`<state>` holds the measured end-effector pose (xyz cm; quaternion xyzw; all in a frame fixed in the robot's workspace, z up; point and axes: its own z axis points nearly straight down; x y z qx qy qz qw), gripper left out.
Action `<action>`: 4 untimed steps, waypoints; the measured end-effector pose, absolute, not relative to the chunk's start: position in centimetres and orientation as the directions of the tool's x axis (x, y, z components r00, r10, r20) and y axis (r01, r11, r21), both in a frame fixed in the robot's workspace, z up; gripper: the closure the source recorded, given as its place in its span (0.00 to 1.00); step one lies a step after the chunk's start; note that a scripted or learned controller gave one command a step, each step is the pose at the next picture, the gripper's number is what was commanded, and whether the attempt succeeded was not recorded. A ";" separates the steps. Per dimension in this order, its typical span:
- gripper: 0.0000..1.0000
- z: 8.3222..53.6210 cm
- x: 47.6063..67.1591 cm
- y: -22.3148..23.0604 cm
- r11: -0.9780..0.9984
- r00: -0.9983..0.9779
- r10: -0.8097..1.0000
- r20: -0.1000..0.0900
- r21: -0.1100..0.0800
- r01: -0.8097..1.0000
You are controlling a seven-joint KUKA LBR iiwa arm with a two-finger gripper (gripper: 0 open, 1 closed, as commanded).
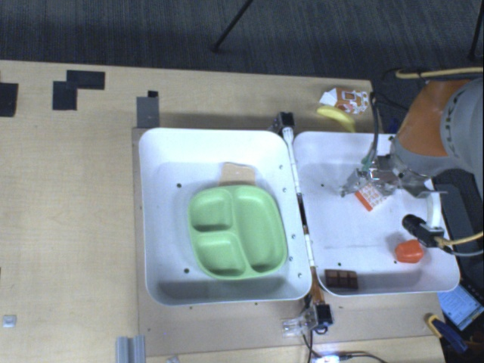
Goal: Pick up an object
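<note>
Brown block (339, 280) at right bin's front wall, red-white packet (370, 197) under fingers (366, 180), grip indiscernible.

A glossy green plastic tray (237, 231) lies in a smooth white plastic bin (162, 203) on matt wood bench (68, 225).

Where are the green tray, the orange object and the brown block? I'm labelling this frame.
green tray (237, 231), camera view, on its middle divider.
orange object (409, 252), camera view, on its top face.
brown block (340, 280), camera view, on its middle.
</note>
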<state>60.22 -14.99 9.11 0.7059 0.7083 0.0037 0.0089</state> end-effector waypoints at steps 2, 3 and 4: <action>1.00 18.2 67.1 -8.6 0.008 -0.008 1.000 0.001 0.007 1.000; 1.00 20.2 66.9 -11.8 0.004 -0.004 1.000 -0.001 0.004 1.000; 0.00 20.1 66.9 -11.8 0.005 -0.005 1.000 -0.001 0.004 1.000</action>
